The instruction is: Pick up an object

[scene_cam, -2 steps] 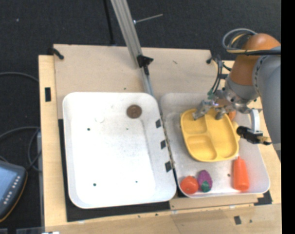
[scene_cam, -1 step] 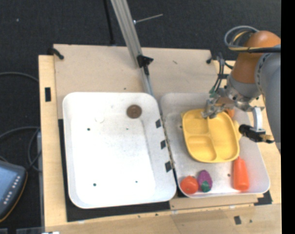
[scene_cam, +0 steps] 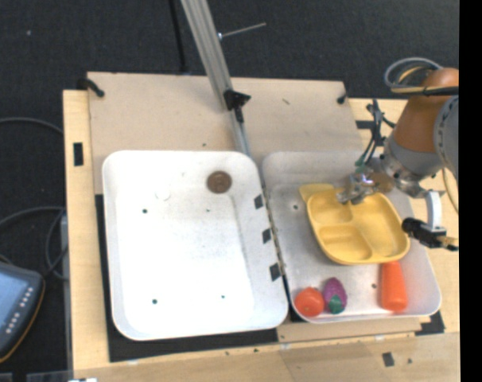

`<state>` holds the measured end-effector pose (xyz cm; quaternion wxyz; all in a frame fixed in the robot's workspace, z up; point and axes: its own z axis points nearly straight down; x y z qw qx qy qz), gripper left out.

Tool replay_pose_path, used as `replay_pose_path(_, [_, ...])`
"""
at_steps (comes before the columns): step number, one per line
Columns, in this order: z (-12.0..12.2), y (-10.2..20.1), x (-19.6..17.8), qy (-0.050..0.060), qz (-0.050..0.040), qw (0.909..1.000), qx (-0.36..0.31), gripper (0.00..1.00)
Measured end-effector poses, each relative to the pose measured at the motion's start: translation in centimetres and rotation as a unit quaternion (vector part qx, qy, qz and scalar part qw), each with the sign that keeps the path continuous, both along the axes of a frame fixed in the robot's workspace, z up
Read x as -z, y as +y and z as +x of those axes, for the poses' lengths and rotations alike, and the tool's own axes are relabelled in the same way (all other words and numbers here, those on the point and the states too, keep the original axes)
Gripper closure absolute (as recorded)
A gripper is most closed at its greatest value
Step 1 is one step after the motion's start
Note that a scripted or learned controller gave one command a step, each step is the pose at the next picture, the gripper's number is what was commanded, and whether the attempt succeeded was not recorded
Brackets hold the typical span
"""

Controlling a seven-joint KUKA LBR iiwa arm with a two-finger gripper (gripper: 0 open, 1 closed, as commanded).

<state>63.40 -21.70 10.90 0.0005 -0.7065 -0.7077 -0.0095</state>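
Gripper sits at the upper rim of the yellow tray (right bin); its grasp state cannot be determined.

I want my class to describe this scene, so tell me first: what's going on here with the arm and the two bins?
A grey robot arm reaches in from the right, its gripper low over the upper edge of a yellow divided tray in the right bin. Nothing is visibly lifted. Along that bin's near side lie a red ball, a purple object and an orange cylinder. The left bin holds a small brown disc.
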Motion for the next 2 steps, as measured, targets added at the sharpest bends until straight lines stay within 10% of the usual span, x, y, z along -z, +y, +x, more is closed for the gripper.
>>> replay_pose_path(1, [-0.90, 5.58, 0.17, -0.001, -0.0093, 1.0000, -0.002, 1.00])
replay_pose_path(2, [-1.22, 5.44, 0.66, 0.004, -0.0072, 1.0000, 0.000, 0.00])
